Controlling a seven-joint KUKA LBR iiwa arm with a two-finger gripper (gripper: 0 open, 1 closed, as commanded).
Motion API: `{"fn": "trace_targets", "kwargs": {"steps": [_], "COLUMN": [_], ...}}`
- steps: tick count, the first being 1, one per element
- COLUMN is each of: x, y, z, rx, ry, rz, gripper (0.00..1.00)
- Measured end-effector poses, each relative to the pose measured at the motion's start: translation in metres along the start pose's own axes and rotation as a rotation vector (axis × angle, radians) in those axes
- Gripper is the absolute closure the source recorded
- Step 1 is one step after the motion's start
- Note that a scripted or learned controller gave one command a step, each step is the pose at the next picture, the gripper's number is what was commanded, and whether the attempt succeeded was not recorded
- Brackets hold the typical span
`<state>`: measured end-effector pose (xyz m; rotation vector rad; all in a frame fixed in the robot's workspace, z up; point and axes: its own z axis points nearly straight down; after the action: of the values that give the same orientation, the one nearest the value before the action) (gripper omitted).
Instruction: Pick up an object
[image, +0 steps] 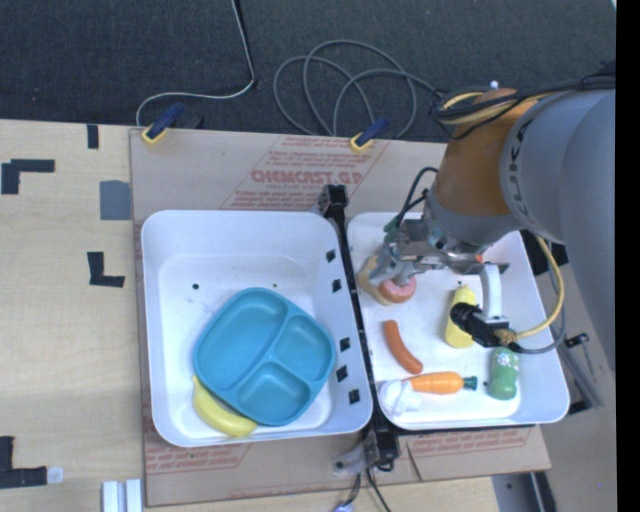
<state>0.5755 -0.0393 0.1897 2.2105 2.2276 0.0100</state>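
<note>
Over in the right bin (480, 418), near its back left corner: the gripper (400, 265), down low. Hangs right over a round toy (398, 290), pink on top and tan at the side (maybe a doughnut). Looks very close to it, maybe touching. Cannot tell if clenched, let go, or grabbing the toy, with so much arm in the way. Reaches in from the right on a big grey arm (570, 150) with an orange band (475, 180).

Just in front of the round toy: an orange-red sausage (403, 346), lying at a slant. Nearer the front wall: a carrot (438, 382), on its side, green end pointing right. Beside that green end: a green toy (503, 372), too small to name. Up a bit from there: a yellow toy (458, 325), partly hidden. By the front left corner: something small and white (395, 400), hard to make out.

Next door in the left bin (230, 260): a blue plate (265, 355) with three parts. Sits on top of a yellow banana (225, 418), poking out at the front left. Under both bins: a brown cardboard sheet (290, 180) with red letters.
</note>
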Motion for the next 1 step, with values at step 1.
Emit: {"fn": "trace_targets", "kwargs": {"steps": [1], "x": [0.0662], "y": [-0.0274], "z": [-0.0529], "rx": [0.006], "ry": [0.000], "rz": [0.001], "gripper": [1.00]}}
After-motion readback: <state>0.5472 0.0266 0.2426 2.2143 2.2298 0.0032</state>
